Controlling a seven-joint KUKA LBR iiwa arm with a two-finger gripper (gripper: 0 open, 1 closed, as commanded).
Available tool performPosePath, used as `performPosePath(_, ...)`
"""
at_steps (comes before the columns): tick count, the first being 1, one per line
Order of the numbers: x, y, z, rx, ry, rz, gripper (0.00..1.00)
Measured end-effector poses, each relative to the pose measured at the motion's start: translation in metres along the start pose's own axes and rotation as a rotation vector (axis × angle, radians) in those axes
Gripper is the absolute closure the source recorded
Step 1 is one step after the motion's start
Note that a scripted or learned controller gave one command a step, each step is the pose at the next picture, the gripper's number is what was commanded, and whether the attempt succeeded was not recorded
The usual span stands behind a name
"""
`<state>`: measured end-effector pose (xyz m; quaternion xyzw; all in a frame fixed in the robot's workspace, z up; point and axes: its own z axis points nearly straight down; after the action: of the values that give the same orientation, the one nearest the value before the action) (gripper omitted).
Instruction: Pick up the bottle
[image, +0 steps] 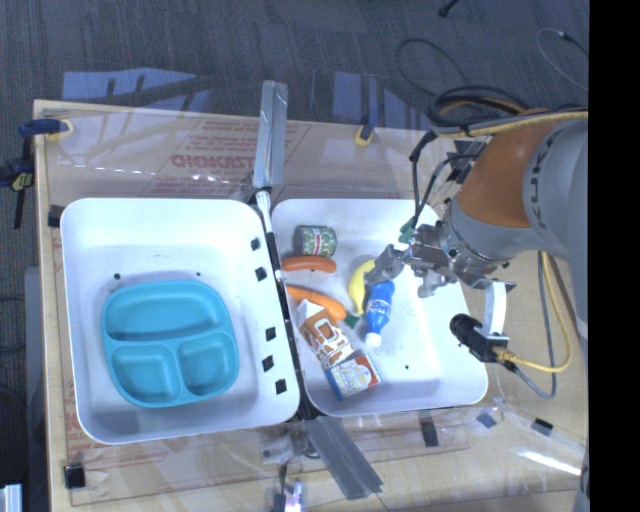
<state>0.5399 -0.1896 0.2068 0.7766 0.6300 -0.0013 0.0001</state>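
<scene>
A small blue bottle with a white cap lies in the right bin, cap toward the front, between a yellow banana and bare bin floor. My gripper hangs just behind and to the right of the bottle's far end. Its two fingers stand apart, open, with nothing between them. The left fingertip is close above the bottle's far end and the banana.
The right bin also holds a green can, a sausage, a carrot and a carton. A blue divided plate lies in the left bin. Cables trail at the right.
</scene>
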Motion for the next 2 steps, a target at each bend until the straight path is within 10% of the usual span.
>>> performPosePath(1, 0.0078, 0.0104, 0.1011, -0.002, 0.001, -0.025, 0.00)
performPosePath(2, 0.0071, 0.0105, 0.0914, -0.001, 0.000, -0.028, 1.00)
